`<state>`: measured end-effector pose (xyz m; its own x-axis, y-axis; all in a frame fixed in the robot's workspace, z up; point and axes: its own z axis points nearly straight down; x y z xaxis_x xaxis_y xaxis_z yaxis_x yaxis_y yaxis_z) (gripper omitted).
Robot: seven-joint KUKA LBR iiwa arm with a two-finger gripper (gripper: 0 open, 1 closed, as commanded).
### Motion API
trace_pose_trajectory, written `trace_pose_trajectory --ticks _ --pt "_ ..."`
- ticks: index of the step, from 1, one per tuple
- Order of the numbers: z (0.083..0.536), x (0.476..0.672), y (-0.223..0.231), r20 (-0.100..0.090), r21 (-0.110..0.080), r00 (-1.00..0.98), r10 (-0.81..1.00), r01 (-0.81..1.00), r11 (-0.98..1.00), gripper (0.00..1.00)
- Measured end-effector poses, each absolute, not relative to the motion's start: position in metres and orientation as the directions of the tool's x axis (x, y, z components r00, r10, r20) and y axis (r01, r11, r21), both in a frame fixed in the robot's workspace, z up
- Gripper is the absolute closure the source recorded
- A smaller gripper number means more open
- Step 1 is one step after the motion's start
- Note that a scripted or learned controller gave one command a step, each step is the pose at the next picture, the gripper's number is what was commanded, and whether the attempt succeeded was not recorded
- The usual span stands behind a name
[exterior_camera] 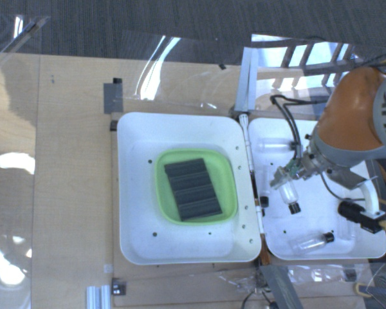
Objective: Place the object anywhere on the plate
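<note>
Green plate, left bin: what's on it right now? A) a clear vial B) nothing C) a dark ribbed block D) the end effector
C: a dark ribbed block lies on the green plate in the left bin, while the clear vial lies in the right bin and the end effector is over that bin too.

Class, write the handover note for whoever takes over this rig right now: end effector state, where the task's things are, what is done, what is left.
End effector: over the right bin, a clear vial at its tip; grip unconfirmed.
Second clear vial lies near that bin's front edge.
Green plate sits in the left bin and already carries a dark ribbed block.
Done: no vial on the plate.
Left: carry a vial across and set it on the plate.
</note>
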<state>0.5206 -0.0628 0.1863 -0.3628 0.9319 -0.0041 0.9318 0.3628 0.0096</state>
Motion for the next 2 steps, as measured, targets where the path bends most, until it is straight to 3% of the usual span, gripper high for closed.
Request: trace_pose_trajectory --ticks 1,2 --pt "0.1859 0.5371 0.0054 -0.004 0.008 -0.525 0.851 0.851 0.525 1.00" --pt "0.1860 0.5372 0.0051 -0.004 0.008 -0.525 0.851 0.851 0.525 0.00"
